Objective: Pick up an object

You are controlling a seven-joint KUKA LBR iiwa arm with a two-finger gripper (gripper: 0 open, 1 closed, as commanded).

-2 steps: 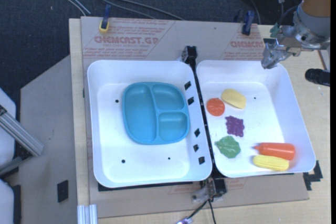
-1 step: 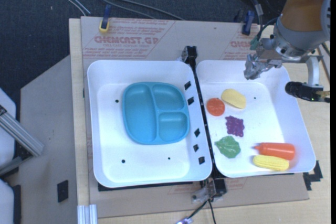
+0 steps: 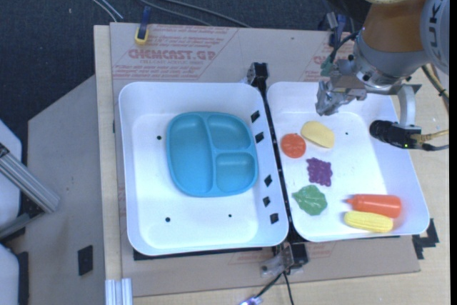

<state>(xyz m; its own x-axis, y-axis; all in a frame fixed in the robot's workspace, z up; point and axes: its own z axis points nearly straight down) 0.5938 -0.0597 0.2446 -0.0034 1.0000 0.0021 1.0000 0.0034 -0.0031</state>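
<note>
One smooth blue plate with three dips; right of it, six toy foods; gripper grip unclear

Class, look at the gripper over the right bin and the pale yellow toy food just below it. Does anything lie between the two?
Nothing visible does. The gripper hangs over the right bin, just above the pale yellow piece, with bare white bin floor between them. The orange round piece lies to the side, left of the path.
</note>
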